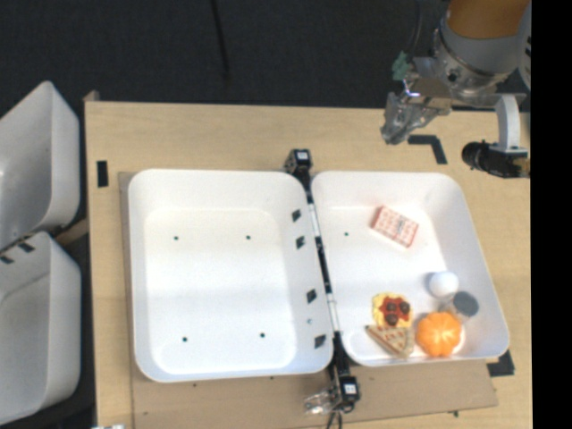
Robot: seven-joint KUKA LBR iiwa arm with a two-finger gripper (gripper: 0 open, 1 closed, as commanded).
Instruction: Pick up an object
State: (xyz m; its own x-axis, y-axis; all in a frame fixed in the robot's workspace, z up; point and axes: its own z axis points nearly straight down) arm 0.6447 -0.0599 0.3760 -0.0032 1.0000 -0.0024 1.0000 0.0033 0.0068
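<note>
My gripper [402, 125] hangs above the bench behind the right bin [357, 195], well clear of everything in it, with nothing between its fingers. In the right bin lie a pink patterned block [394, 226], a white ball [441, 283], a small grey disc [465, 304], an orange fruit [439, 333], a toy pizza slice [391, 339] and a yellow piece with red dots [392, 308]. These last several sit crowded in the bin's near right corner.
The left bin [214, 195] stands beside the right one, joined by a black hinge strip [315, 257]. White chair-like shapes [31, 239] stand off the bench's left side. A black fitting [490, 156] sits on the bench at the right.
</note>
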